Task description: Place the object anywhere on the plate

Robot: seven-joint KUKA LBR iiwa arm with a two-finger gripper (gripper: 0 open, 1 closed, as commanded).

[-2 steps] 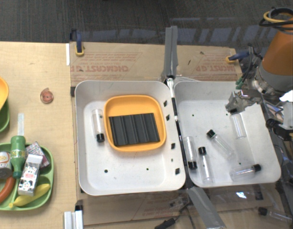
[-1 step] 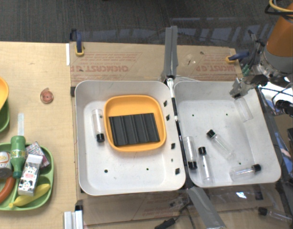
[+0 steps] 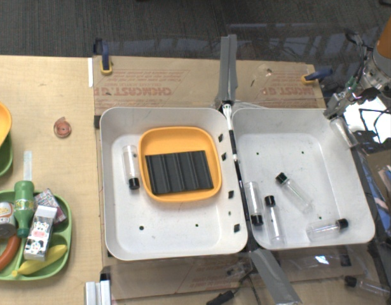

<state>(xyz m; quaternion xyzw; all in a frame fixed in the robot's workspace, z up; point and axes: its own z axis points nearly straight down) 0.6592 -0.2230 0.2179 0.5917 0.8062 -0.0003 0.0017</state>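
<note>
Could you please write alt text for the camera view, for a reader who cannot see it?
Two white bins sit side by side: the left bin holds an orange plate with a dark ridged pad and one clear vial beside it, while the right bin holds four clear vials. The gripper hangs above the right bin's far right corner.

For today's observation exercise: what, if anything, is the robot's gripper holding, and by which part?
It cannot be told: the gripper sits at the right bin's far corner, and its tips are unclear.
</note>
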